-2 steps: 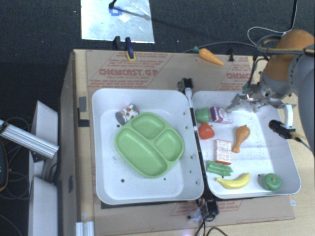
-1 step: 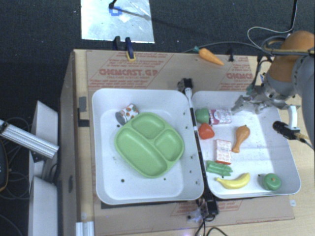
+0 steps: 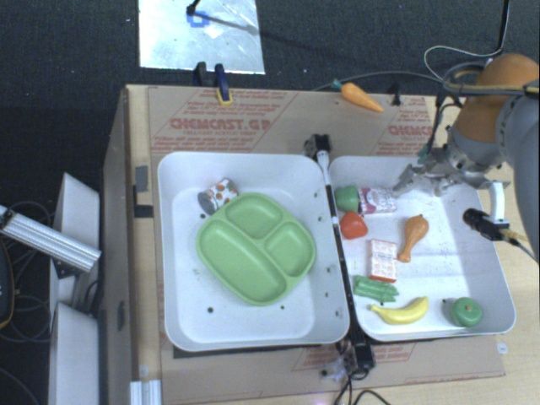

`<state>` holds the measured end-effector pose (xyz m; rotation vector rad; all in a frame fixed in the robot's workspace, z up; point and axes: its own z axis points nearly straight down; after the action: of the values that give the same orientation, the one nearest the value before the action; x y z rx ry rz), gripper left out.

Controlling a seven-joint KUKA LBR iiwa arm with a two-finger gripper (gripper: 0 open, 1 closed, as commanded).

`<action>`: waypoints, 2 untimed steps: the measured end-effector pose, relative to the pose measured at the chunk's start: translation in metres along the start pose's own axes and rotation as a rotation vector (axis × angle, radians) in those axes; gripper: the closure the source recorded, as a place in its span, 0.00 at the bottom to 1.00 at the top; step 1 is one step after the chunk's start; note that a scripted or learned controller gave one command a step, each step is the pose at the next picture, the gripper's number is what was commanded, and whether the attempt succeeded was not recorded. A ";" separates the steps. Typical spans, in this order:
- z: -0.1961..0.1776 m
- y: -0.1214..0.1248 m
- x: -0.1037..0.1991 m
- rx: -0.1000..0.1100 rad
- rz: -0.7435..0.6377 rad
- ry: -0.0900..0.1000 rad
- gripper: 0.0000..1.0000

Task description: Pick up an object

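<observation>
Arm: the grey arm with its orange band (image 3: 498,78) is reaching in from the right edge and is hanging over the back right part of the right bin (image 3: 489,260).
Gripper: the gripper (image 3: 411,178) is pointing left and down, and is hovering over the back of the right bin, just right of the small packet.
Gripper opening: the fingers are reading as a pale blur against the white bin floor, so it is not possible to tell whether they are spread or closed.
Gripper contents: nothing is showing between the fingers; whether the tips are touching the packet cannot be told.
Packet: a small white and pink packet (image 3: 377,201) is lying near the back of the right bin, with a green round piece (image 3: 346,197) touching its left end.
Red piece: a red toy vegetable (image 3: 353,225) is sitting just in front of the green piece, beside the divider between the bins.
Drumstick: a brown toy drumstick (image 3: 413,234) is lying tilted in the middle of the right bin.
Box: a small red and white box (image 3: 383,260) is lying just left of the drumstick.
Front row: a green bean pod (image 3: 374,288), a yellow banana (image 3: 402,311) and a green apple (image 3: 466,311) are lying along the front of the right bin.
Left bin: the left bin (image 3: 181,310) is bearing a green divided plate (image 3: 256,246) and a small can (image 3: 218,196) lying on its side, behind the plate's left corner.
Bench: an orange carrot (image 3: 362,97) is lying on the bench behind the bins.
</observation>
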<state>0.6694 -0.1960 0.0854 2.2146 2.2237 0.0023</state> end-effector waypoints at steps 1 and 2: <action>0.000 0.000 0.008 0.001 0.000 0.000 0.00; 0.000 0.000 -0.009 0.003 0.001 0.003 0.00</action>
<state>0.6694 -0.2051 0.0859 2.2183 2.2260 0.0026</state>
